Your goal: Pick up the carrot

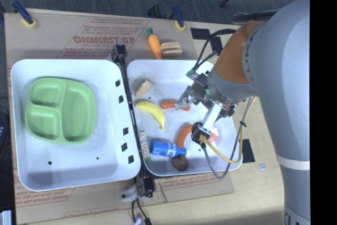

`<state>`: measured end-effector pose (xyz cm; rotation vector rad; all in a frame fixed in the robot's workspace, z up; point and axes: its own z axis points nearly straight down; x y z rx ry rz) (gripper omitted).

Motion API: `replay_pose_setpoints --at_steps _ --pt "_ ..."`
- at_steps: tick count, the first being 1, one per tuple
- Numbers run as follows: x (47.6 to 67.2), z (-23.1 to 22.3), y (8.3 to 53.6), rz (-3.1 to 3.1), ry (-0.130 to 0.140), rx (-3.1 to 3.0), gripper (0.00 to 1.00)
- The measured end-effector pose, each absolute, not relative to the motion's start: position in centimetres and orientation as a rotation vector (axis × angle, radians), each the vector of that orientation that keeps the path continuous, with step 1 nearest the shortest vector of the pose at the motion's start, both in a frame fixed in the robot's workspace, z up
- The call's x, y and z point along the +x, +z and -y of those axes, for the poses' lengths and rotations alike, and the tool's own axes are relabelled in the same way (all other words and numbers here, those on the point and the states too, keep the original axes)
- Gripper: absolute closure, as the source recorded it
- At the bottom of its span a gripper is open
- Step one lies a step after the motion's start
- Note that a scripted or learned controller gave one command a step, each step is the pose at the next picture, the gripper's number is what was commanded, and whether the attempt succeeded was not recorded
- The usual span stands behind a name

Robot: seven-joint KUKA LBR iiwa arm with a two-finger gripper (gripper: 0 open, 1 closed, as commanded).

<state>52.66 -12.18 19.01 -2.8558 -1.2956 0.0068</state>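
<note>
The carrot (154,46), orange with a green top, lies on the brown bench just behind the right bin's (158,67) far rim, outside the bin. A tan bun (171,49) sits right beside it. My gripper (184,104) is down inside the right bin near its middle, well in front of and to the right of the carrot. Its tip is at the right end of a small orange-red piece (168,104) lying on the bin floor. The grey arm and its wrist cover the right part of that bin.
The right bin also holds a bread chunk (143,87), a banana (151,112), an orange sausage-like piece (183,135), a blue bottle (167,149) and a brown lump (180,163). A green divided plate (60,109) lies in the left bin (68,174). Blue clamps (24,14) grip the bench's far edge.
</note>
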Motion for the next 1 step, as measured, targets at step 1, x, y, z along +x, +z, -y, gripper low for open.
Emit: replay_pose_setpoints --at_steps 1 --pt "48.67 14.41 16.44 1.118 0.007 -2.930 0.00"
